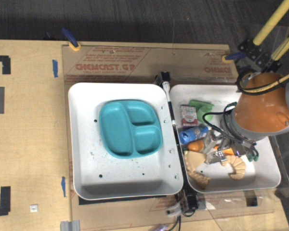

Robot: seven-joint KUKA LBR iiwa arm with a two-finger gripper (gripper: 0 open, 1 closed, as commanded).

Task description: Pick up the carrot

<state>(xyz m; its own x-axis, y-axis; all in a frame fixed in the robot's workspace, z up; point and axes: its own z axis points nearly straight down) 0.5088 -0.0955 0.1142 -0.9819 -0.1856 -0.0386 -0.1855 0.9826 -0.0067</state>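
In the right bin point(272, 174), the gripper point(216, 153) is lowered into the clutter. One carrot point(197, 146), apparently, is seen just left of the gripper, its long axis running roughly left to right. Whether anything is held cannot be told. Two bins are counted; one teal divided tray point(130, 127) sits in the left bin point(82, 143).
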